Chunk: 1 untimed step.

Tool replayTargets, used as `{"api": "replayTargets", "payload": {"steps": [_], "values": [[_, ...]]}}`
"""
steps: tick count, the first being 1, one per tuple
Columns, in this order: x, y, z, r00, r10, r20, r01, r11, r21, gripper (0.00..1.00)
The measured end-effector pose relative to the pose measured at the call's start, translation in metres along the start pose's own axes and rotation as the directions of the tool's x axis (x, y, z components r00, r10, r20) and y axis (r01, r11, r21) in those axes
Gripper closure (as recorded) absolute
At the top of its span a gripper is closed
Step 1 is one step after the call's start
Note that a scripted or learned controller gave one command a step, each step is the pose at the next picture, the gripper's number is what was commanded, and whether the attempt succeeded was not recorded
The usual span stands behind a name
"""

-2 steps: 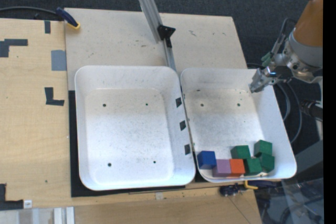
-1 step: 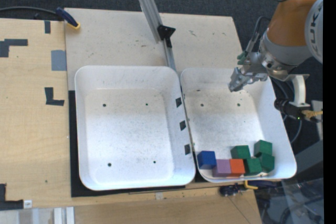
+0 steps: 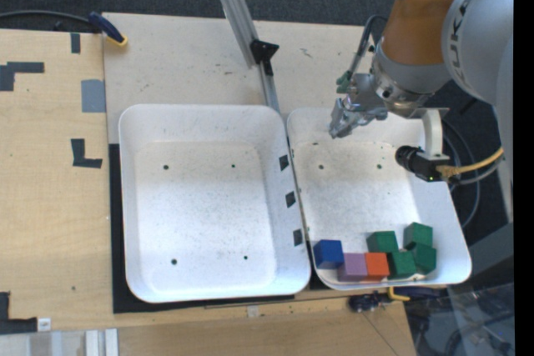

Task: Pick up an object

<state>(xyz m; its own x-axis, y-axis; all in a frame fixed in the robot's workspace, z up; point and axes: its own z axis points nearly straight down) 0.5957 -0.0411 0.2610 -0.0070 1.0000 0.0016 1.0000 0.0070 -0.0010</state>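
Several small blocks lie along the near edge of the right bin (image 3: 367, 179): a blue block (image 3: 329, 253), a purple block (image 3: 356, 265), an orange block (image 3: 377, 264) and green blocks (image 3: 406, 251) clustered at the near right corner. My gripper (image 3: 342, 126) hangs over the far left part of the right bin, well away from the blocks, with its fingers pointing down and nothing between them. The grey arm with its orange band reaches in from the upper right.
The left bin (image 3: 204, 196) stands beside the right one, sharing a raised middle rim. A slanted metal bar (image 3: 242, 21) crosses the bench behind the bins. A black cable and connector (image 3: 421, 162) hang by the right bin's right rim.
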Motion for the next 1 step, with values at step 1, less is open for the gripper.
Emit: {"api": "replayTargets", "payload": {"steps": [1], "values": [[0.0484,0.0126,0.0163,1.000,0.001,0.001,-0.001,1.000,0.001,1.00]]}}
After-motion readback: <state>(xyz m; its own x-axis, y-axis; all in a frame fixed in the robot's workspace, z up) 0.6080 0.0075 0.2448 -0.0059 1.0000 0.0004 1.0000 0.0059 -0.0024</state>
